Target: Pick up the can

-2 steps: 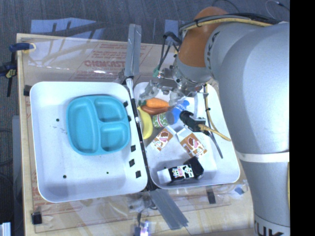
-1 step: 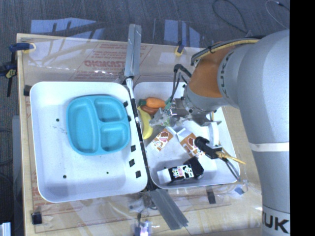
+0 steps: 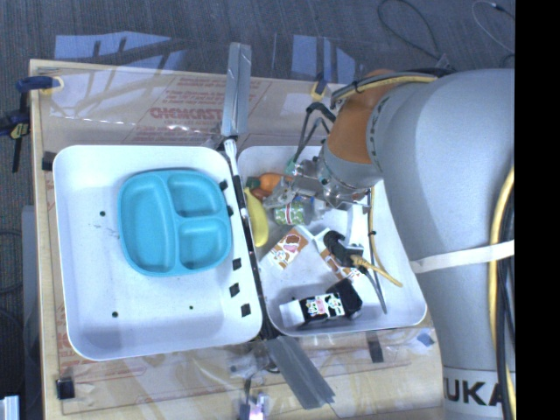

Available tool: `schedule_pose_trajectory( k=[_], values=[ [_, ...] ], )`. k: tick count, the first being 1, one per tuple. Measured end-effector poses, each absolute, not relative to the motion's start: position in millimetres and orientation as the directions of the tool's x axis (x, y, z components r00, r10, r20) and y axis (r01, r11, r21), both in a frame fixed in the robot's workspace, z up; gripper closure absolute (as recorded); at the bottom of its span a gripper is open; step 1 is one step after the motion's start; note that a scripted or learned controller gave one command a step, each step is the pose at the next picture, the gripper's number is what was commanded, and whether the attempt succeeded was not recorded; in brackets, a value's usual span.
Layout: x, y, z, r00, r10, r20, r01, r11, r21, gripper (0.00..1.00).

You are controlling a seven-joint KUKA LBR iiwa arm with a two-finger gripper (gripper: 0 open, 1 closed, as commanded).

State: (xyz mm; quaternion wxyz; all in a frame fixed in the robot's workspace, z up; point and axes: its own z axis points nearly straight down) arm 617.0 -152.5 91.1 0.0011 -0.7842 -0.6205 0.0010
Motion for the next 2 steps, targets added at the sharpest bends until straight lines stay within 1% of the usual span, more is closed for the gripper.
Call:
schedule_pose_trajectory(
  k=[1,2],
  values=[
    [617.3,-151.0,101.0,0.223,0.975,0.000,0.975,-0.223,-0.006,1.00],
    [646.3,-53.8,217.8,0.246,0.969,0.000,0.969,-0.246,-0.003,1.00]
  ],
)
